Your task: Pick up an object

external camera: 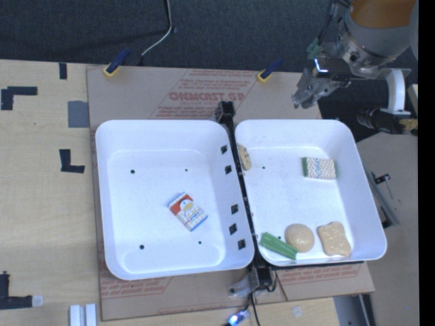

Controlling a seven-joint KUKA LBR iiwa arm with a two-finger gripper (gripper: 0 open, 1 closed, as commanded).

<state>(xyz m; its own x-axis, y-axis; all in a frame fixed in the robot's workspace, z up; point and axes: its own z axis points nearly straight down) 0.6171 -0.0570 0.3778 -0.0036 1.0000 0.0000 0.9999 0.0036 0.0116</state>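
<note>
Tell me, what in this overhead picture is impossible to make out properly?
- The gripper: dark and blurred against the dark floor, so its jaws cannot be read as open or shut.
- The arm: cut off by the top edge.
- The small box in the left bin: its print is too small to read.
- The tan thing by the divider in the right bin: too small to identify.

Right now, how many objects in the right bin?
5. A small tan piece by the divider, a green-and-white sponge at upper right, and along the near edge a green item, a round tan item and a tan block.
</note>
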